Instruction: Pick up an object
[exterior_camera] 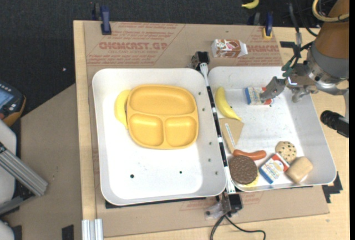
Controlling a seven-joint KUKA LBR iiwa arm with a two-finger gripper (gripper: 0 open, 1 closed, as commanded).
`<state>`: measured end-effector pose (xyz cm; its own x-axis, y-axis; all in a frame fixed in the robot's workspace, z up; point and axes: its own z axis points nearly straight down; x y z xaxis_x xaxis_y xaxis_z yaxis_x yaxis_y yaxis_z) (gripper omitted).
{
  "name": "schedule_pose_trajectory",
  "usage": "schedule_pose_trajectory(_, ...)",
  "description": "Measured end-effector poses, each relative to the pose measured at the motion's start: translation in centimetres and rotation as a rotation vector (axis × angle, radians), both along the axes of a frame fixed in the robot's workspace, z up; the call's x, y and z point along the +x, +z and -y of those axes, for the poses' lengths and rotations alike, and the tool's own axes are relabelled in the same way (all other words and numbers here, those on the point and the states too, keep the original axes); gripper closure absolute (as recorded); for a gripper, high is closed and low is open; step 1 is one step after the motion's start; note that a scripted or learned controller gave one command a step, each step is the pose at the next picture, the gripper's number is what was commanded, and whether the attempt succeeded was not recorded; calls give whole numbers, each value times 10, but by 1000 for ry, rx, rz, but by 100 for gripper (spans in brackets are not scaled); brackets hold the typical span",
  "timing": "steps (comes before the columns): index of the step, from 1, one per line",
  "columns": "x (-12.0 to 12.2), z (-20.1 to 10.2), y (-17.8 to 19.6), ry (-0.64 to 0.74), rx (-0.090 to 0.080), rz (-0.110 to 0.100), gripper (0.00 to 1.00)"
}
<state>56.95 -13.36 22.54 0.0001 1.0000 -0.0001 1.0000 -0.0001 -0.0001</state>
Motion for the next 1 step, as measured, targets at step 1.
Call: schedule_pose_trajectory(1, 73, 50, -133, 0, -3, 5, 0)
